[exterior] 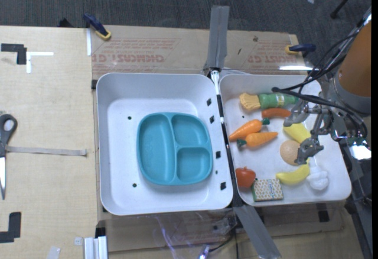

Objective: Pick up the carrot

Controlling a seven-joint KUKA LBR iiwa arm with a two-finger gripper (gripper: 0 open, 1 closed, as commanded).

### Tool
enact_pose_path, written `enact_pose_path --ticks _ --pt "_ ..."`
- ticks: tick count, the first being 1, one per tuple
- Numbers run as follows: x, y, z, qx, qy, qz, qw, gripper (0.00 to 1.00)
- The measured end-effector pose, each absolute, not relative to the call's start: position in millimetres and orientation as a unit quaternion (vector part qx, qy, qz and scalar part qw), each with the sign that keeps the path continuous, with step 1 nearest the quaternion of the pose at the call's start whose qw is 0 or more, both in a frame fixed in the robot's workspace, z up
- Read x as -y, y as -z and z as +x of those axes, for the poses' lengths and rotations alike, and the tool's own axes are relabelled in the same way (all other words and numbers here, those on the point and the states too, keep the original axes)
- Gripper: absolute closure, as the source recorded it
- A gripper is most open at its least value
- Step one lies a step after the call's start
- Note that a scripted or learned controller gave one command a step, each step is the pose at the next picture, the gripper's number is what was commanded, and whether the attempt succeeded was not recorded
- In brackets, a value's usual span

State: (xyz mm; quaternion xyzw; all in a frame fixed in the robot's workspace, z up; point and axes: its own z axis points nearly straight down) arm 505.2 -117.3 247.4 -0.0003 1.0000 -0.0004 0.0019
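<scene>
Two orange carrots lie side by side in the right bin [336, 193], one [245, 129] pointing down-left and one [260, 139] just below it. My gripper [303, 132] hangs over the right half of that bin, to the right of both carrots and apart from them. Its fingers [297, 115] stand open, one toward the back and one toward the front. A yellow toy [295, 132] and a beige egg-like toy [289, 152] lie under the gap between them. Nothing is held.
The right bin also holds a red-orange pepper [276, 113], a green bottle [277, 99], a tan piece [249, 102], a tomato [245, 177], a banana [293, 175], a small box [267, 190] and a white lump [319, 180]. A blue divided plate [175, 148] sits in the left bin [112, 133].
</scene>
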Motion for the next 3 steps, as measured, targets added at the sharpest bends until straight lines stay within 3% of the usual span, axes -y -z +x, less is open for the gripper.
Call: enact_pose_path --ticks 1,2,3 --pt "99 -126 549.8 -0.998 0.0001 0.058 0.001 0.00" --pt "99 -93 565.6 -0.985 0.0002 0.171 0.002 0.00" --pt "98 -106 568.7 -0.986 0.0000 0.169 0.006 1.00"
